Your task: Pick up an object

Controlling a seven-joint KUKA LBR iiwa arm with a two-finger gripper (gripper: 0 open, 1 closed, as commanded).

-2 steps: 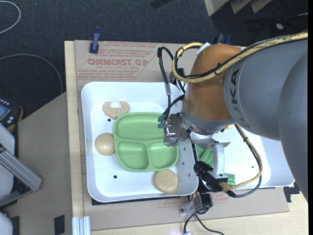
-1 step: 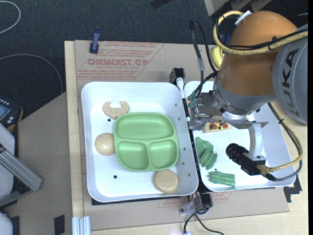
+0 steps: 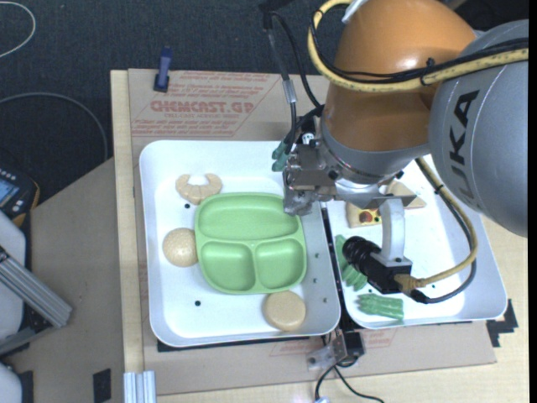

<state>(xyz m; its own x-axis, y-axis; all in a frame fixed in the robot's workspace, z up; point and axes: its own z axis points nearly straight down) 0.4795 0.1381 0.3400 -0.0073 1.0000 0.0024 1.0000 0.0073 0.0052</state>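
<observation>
The nearest candidate is the pale green plastic divided tray (image 3: 250, 242), lying flat in the middle of the left shallow white bin (image 3: 155, 225). My hand (image 3: 300, 193) sits at about one o'clock from the tray's centre, right over its upper right corner and close to the ridge where the two bins meet. I cannot tell how the hand is set, since my own wrist covers much of it.

To do this well, I judge the tray's raised rim the best purchase: come down straight over that corner and close across the thin edge, not the flat floor.

Around the tray lie a tan crescent-shaped pastry (image 3: 198, 186) at eleven o'clock, a round beige biscuit (image 3: 179, 247) at nine, and another round tan cookie (image 3: 284, 310) at five, touching the tray's lower edge. The right white bin (image 3: 478, 284) holds green bean-like pieces (image 3: 379, 306) at four o'clock. The wooden surface (image 3: 210, 107) carries both bins.
</observation>
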